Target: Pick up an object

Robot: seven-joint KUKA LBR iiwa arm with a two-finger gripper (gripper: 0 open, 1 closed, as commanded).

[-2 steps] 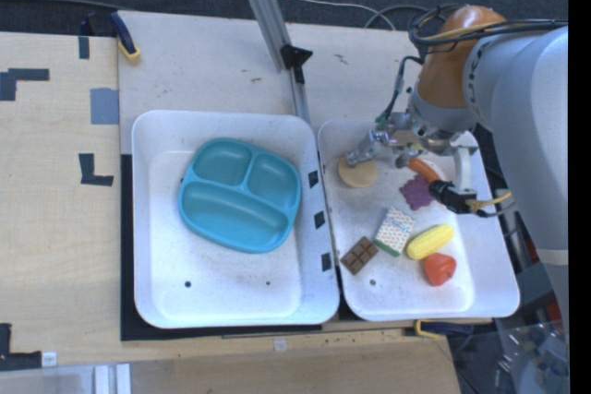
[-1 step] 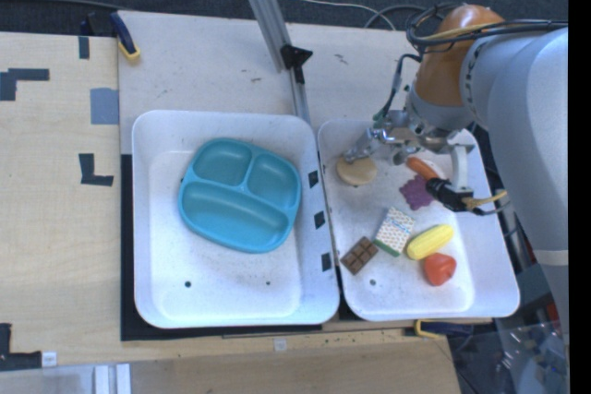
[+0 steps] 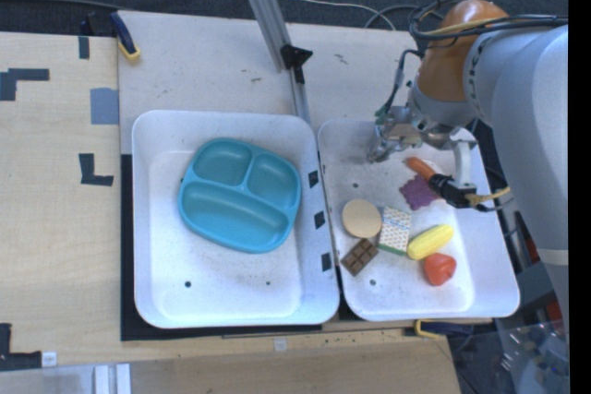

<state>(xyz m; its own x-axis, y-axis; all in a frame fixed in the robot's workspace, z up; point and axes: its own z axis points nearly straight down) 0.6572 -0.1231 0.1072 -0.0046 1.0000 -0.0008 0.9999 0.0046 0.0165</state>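
Note:
My gripper (image 3: pixel 379 150) hangs low over the far left corner of the right bin (image 3: pixel 489 291), above bare bin floor. No object shows in it. Just to its right lie a small orange carrot-like piece (image 3: pixel 420 166) and a purple piece (image 3: pixel 418 193). Nearer the front sit a round tan biscuit (image 3: pixel 361 219), a checkered wafer (image 3: pixel 395 226), a brown chocolate bar (image 3: pixel 359 256), a yellow piece (image 3: pixel 429 241) and a red piece (image 3: pixel 440 268). The biscuit is about a hand's width in front of the gripper.
A blue divided plate (image 3: pixel 240 194) lies in the left bin (image 3: pixel 157 291). A slanted metal rail (image 3: pixel 263 0) runs down to the ridge between the bins. The grey arm (image 3: pixel 517 106) covers the right bin's far right side.

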